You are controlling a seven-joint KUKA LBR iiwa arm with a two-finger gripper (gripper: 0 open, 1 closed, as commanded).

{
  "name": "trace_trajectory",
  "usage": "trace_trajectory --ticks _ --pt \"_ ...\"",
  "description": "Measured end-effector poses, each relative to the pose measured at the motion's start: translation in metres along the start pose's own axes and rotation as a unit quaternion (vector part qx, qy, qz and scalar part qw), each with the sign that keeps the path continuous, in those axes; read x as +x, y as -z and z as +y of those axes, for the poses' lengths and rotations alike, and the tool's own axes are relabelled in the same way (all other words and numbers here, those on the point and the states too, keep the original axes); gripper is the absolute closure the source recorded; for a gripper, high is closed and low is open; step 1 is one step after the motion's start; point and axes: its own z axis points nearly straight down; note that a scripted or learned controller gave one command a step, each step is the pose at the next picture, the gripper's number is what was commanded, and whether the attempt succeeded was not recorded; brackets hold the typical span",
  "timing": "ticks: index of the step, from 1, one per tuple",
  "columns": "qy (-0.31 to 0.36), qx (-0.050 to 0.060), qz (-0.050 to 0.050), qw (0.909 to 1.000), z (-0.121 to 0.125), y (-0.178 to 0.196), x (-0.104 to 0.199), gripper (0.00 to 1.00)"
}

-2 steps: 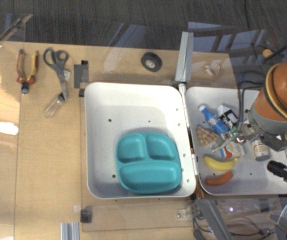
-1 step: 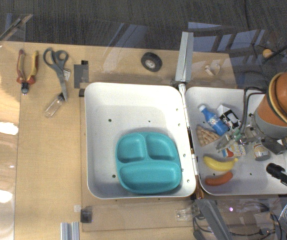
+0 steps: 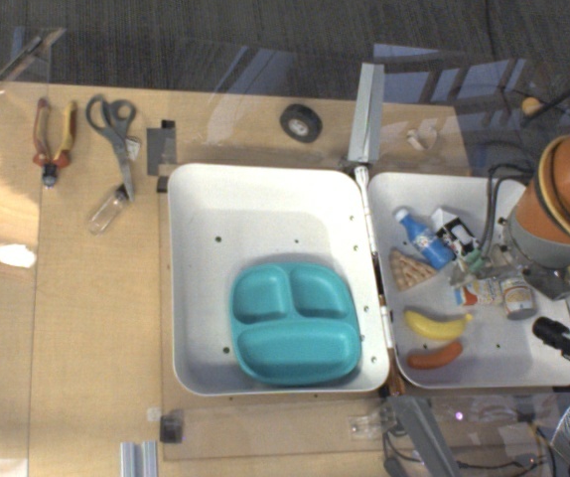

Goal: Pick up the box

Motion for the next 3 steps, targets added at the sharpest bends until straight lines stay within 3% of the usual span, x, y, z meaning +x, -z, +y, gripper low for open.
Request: trace_trajectory --ticks 1,2,3 --pt "-0.098 0.015 0.006 0.9951 0.004 0.133 0.068 1.0" --pt "-0.098 0.015 0.006 0.9951 0.004 0.132 0.068 0.0" --pt "-0.065 0.017 0.007 0.9978 -0.007 0.066 -0.003 0.0"
